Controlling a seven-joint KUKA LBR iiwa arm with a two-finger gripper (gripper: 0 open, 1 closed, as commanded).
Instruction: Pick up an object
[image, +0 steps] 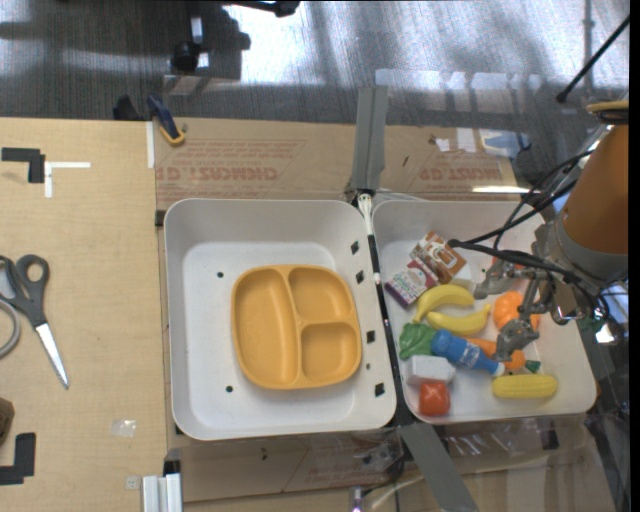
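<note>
The claw (515, 325) hangs over the right bin (400, 225), near its right edge, above a smooth orange piece (508, 303); whether it is apart or together cannot be told. Glossy plastic toy food crowds that bin: curved yellow bananas (452, 308), a yellow corn cob (524, 386), a blue bottle (462, 352), a red tomato (434, 399). The left bin (190, 300) carries a matte yellow three-compartment tray (296, 326). Scissors (35, 310) lie at the bench's left edge.

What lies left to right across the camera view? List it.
scissors → yellow divided plate in the left bin → snack packet in the right bin → pincer → orange band on the arm
</note>
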